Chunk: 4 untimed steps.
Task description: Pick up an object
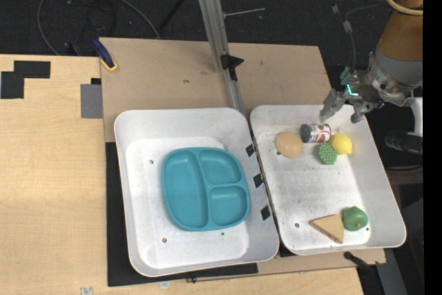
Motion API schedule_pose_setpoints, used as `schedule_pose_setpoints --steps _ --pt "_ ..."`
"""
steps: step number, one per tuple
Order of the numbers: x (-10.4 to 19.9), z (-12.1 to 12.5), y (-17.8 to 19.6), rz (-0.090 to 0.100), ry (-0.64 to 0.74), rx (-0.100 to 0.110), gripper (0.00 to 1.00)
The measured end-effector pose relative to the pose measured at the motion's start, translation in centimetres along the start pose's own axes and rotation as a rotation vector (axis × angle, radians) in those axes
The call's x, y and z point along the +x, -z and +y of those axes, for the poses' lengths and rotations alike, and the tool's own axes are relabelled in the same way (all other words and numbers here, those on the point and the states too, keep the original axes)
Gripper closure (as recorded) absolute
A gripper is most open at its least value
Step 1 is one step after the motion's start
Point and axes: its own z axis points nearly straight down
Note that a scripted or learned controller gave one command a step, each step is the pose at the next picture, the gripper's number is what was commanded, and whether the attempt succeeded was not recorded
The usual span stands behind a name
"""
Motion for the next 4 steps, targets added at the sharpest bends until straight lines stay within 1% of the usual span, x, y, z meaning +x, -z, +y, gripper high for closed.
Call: schedule_pose_setpoints --steps 1,2,3,4 --pt "0.0 0.1 0.2 -0.001 0.0 -0.004 0.0" --pt "-0.1 0.1 -6.2 0.0 0.0 0.003 0.0" --pt "0.1 0.5 -10.7 0.0 0.002 0.002 0.0" --pt "-0.1 0.0 -16.2 -0.006 0.0 -0.009 0.0"
